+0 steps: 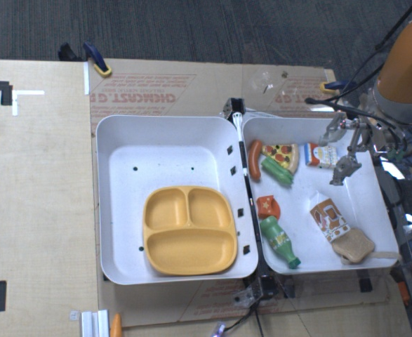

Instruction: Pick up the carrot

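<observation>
As the camera looks down at a slant, a pale wooden bench [37, 223] fills the lower part of the frame, with a cardboard sheet [163, 90] under two shallow white bins side by side. Of the two, the left bin [121, 146] sits at the centre of the frame and the right bin [297, 248] sits right of centre. At the upper right edge, the grey arm [402, 69] with its orange band reaches in, and its gripper [346, 153] hangs over the upper right part of the right bin; whether it is spread or pressed together cannot be made out. A yellow divided plate [190, 230] lies in the lower half of the left bin. Smaller things are scattered in the right bin: a green bottle [279, 241] low on its left side, a printed snack packet [330, 220] beside a brown bread slice [353, 246] at lower right, a pizza slice [281, 153] with a green vegetable [277, 172] just below it, a white and red packet [320, 155] near the gripper, and a small red vegetable [267, 206]. A slim orange-red piece that looks to be the carrot [253, 160] lies along the right bin's upper left wall, just left of the pizza slice, well apart from the gripper.
</observation>
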`<action>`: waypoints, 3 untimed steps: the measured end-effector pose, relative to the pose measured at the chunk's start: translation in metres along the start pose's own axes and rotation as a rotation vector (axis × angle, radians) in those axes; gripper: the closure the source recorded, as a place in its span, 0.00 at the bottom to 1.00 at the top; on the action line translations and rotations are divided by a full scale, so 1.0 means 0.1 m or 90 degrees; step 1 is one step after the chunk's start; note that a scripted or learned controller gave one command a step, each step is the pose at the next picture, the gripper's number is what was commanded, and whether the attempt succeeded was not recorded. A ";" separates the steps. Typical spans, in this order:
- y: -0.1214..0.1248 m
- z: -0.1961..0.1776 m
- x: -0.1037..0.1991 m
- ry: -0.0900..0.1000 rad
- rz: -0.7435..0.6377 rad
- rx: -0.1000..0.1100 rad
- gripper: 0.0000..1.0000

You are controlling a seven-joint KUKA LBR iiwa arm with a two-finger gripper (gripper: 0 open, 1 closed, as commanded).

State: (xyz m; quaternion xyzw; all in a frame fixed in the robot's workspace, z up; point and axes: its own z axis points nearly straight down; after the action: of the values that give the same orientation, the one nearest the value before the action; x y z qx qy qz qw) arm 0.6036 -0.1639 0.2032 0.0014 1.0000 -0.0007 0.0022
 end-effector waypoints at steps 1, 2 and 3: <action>0.75 -0.64 0.33 -0.001 0.008 -0.001 0.00; 1.38 0.12 0.93 0.003 0.011 -0.001 0.00; 0.81 -1.25 0.79 -0.001 0.139 0.000 0.00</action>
State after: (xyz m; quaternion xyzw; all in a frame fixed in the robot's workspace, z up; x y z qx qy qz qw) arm 0.5245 -0.0821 0.3281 0.1100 0.9939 -0.0005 0.0030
